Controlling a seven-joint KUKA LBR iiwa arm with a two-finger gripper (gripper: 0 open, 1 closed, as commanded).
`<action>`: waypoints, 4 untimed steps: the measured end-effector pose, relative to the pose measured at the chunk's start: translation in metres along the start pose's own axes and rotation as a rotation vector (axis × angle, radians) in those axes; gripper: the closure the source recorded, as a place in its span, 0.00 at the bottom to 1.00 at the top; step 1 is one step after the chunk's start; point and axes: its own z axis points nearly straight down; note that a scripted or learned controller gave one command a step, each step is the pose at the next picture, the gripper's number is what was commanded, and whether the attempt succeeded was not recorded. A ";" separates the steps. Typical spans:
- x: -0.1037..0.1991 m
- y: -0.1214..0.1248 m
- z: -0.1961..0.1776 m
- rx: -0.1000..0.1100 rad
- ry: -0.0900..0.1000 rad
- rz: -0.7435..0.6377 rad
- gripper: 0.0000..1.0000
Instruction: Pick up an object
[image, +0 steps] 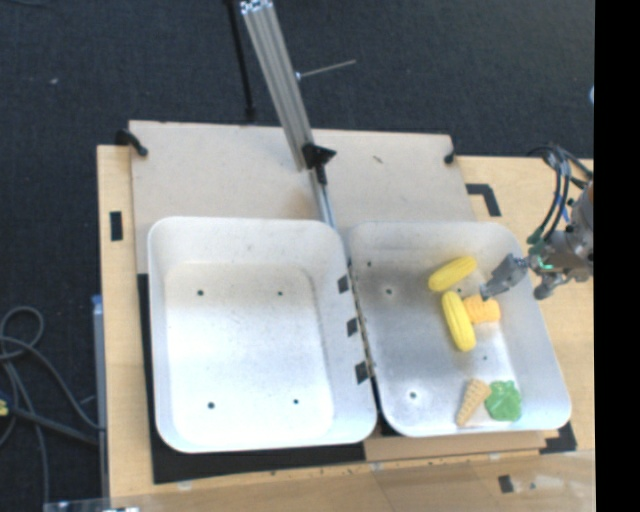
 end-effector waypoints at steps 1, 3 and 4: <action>0.000 0.001 -0.003 -0.005 -0.001 -0.001 0.00; -0.008 0.007 0.104 0.002 -0.001 0.003 0.00; -0.006 0.004 0.147 0.000 -0.002 0.004 0.00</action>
